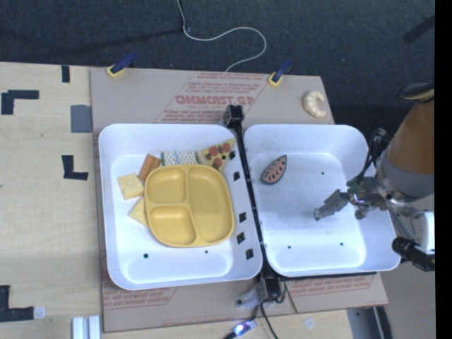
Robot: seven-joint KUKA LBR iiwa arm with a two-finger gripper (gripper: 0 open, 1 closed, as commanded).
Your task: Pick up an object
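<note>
Two shallow white plastic bins sit side by side on a brown cardboard sheet (212, 97), which lies on a pale wooden bench (42, 189). The left bin (113, 260) holds one yellow plastic plate with three compartments (189, 205), lying flat near the bin's middle. Around the plate's left and far sides lie several small toy food pieces: a pale yellow square cracker-like piece (130, 186), an orange-brown stick (148, 166), a pale wedge (138, 212) partly under the plate's left rim, a speckled strip (178, 158) and a pizza-like slice (217, 152) at the far right corner. The near part of this bin is bare floor.

The right bin (318, 260) holds a single thing, a small red watermelon-slice toy (274, 169), lying in the far left part near the divider between the bins. The rest of that bin's floor is open.

The grey two-finger gripper (329, 208) reaches in from the right, low over the right bin's middle, well apart from the watermelon toy. Nothing shows between its fingers; whether they are spread or closed I cannot tell.

One pale lumpy object (315, 104) lies outside, beyond the right bin's far edge. Two blue-and-yellow clamps (121, 63) pin the cardboard's far edge.
</note>
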